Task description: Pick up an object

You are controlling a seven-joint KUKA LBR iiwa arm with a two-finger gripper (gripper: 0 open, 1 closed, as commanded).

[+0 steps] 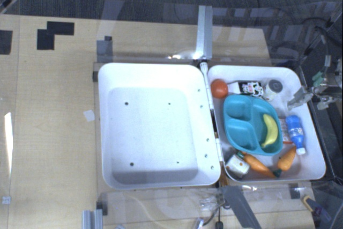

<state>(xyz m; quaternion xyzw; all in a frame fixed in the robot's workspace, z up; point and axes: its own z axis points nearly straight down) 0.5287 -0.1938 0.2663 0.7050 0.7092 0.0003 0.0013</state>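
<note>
The pale wooden surface (53, 131) carries 2 white bins side by side. The left bin (155, 126) shows only bare white floor. The right bin (311, 169) holds 1 blue divided tray (244, 126), 1 yellow banana (270, 130), 1 blue bottle (295, 134), 2 orange carrots, 1 orange-red ball (218, 88), 1 black-and-white packet (250, 87) and 1 small white cup (237, 164).

The banana lies in the tray's right compartment, its long axis running from the far side toward the near edge. The bottle lies just right of the tray, its axis the same way, its white cap toward the near edge. 1 carrot (257, 164) points left along the near wall; the other carrot (287, 159) tilts up-right.

The end effector (301, 95) hangs over the bin's right rim; whether it is released or clenched cannot be told.
</note>
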